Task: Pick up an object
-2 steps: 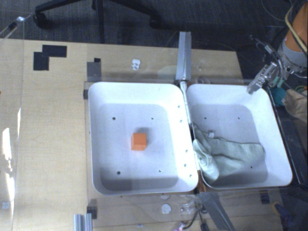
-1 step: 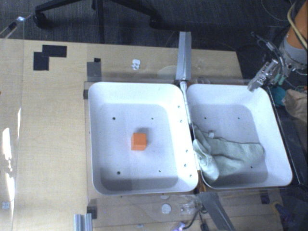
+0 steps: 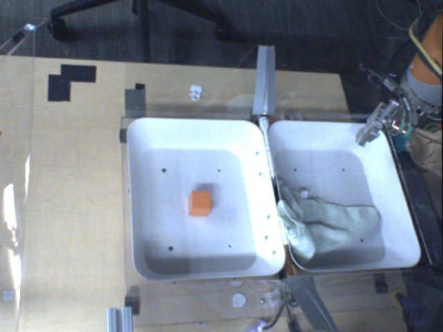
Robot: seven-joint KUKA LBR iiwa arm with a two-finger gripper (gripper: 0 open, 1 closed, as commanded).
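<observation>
Nearest the camera, along the front edge of the wooden surface (image 3: 69, 206), sit the front rims of two shallow white bins placed side by side. In the right bin (image 3: 398, 206) a crumpled grey-white cloth (image 3: 325, 223) lies against the front left corner, one end bunched up along the divider between the bins and the rest spreading toward the bin's middle. The left bin (image 3: 138, 199) holds a small orange cube (image 3: 200, 203), which rests flat on the floor a little in front of the bin's centre, well apart from every wall. Farther back, a grey metal post (image 3: 265, 81) stands at the rear of the seam between the two bins. Black tape marks (image 3: 69, 80) lie on the surface near its far left corner. At the far right corner of the right bin the arm (image 3: 426, 61) reaches in, and its hand (image 3: 370, 128) hangs over that corner's rim with nothing between the fingers; whether it is released or clenched cannot be told.
</observation>
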